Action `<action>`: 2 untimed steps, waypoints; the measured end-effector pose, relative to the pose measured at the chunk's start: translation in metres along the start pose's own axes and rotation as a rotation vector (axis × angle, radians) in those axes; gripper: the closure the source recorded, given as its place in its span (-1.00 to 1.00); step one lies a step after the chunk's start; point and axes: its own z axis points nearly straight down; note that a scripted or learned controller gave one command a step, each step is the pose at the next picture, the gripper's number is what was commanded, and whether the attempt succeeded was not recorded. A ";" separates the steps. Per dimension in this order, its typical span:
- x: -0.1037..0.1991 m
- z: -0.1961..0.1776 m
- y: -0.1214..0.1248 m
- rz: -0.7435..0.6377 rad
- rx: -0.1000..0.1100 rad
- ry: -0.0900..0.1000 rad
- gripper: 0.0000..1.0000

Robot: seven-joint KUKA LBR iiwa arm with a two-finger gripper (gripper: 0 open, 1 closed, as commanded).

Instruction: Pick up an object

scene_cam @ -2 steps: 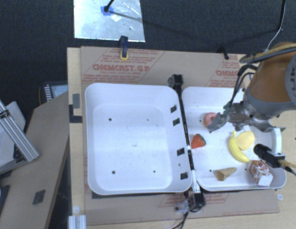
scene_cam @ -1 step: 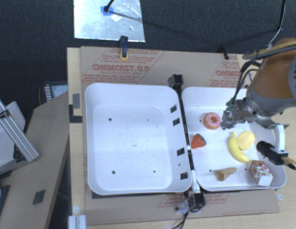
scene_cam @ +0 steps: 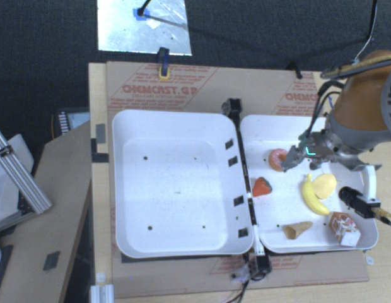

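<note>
We look down at a slant on a desk [scene_cam: 183, 84] bearing two shallow white bins side by side. The left bin [scene_cam: 176, 182] has only small dark dots on its floor. The right bin [scene_cam: 290, 128] holds several small things: a pink and orange round piece [scene_cam: 277, 158] toward the far side, a red strawberry-like piece [scene_cam: 262, 187] close to the divider between the bins, a yellow banana [scene_cam: 313, 197] touching a pale yellow lemon-like fruit [scene_cam: 325, 185], a tan cone-shaped piece [scene_cam: 297, 230] near the front edge, and a red and white box [scene_cam: 344, 227] in the near right corner. The grey arm with its orange band [scene_cam: 366, 100] reaches in from the right. Its tool [scene_cam: 291, 161] hangs just beside the pink round piece; we cannot tell whether its fingers are apart or together, and nothing shows between them.
</note>
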 end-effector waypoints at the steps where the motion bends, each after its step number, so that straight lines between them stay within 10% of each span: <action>1: 0.000 -0.011 0.001 -0.003 -0.003 0.000 1.00; 2: 0.000 -0.011 0.001 -0.002 -0.003 0.000 -1.00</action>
